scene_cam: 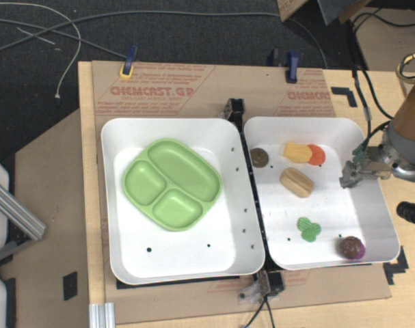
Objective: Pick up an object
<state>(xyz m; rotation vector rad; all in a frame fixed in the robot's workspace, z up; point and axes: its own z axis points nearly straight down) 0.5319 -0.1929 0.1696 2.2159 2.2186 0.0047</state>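
The right bin (371, 210) holds several small objects: a brown round piece (260, 157), a yellow piece (297, 152) touching an orange-red one (317, 155), a tan bread-like piece (297, 182), a green leafy piece (308, 229) and a purple ball (351, 247). My gripper (353, 174) hangs over the right side of this bin, right of the tan piece and clear of all the objects. I see nothing held in it.
The left bin (125, 251) carries a green divided plate (171, 183). A black divider (251, 183) runs between the bins. Clamps (292, 67) and cables lie at the bench's far edge.
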